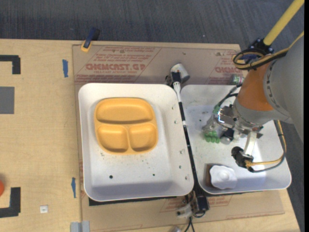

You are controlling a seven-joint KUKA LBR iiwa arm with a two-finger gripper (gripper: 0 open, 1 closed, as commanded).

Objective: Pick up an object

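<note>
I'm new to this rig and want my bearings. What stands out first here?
A yellow-orange divided tray lies in the left bin. Over the right bin, the grey arm with its orange band reaches down by a small green object; a white object sits near the front edge.

A big sheet of brown cardboard [145, 62] with red letters lies on the wooden bench [34, 144]. Near the top, left of the middle, a small clamp [90, 38], yellow and blue, sits at the cardboard's edge. Bits of blue tape [65, 67] stick along its left side. At the far left there are black corner marks [13, 64] and a grey square [6, 100]. A bit of something red [1, 188] peeks in at the lower left edge. Dark carpet [145, 8] fills the top of the frame.
</note>
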